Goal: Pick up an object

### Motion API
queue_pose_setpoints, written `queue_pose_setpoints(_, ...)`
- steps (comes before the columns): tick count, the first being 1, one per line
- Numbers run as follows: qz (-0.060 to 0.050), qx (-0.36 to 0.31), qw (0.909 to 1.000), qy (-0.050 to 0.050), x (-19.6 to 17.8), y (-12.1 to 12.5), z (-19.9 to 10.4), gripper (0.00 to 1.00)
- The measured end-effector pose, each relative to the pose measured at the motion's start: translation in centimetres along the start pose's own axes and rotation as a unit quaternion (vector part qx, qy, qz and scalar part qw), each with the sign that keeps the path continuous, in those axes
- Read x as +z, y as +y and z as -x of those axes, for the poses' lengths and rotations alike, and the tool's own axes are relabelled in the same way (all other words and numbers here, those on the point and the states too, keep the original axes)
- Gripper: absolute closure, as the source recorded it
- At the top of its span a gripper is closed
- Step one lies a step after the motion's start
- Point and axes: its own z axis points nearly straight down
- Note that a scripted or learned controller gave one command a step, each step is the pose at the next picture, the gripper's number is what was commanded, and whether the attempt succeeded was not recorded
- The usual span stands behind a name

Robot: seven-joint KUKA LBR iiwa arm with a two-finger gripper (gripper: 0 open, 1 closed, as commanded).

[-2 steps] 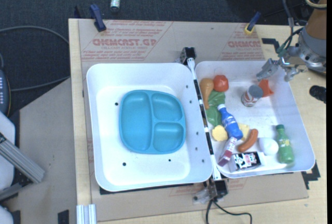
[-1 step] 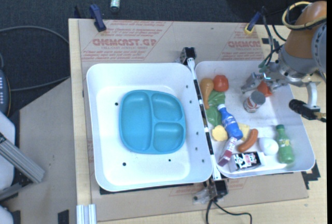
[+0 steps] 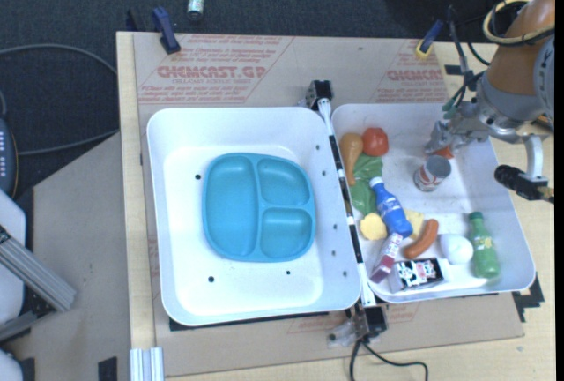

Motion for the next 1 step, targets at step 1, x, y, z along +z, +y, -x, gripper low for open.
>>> queue_pose_setpoints(1,0.001,0.000,1.0000,0.000,-8.75,2.02,-10.74,1.00)
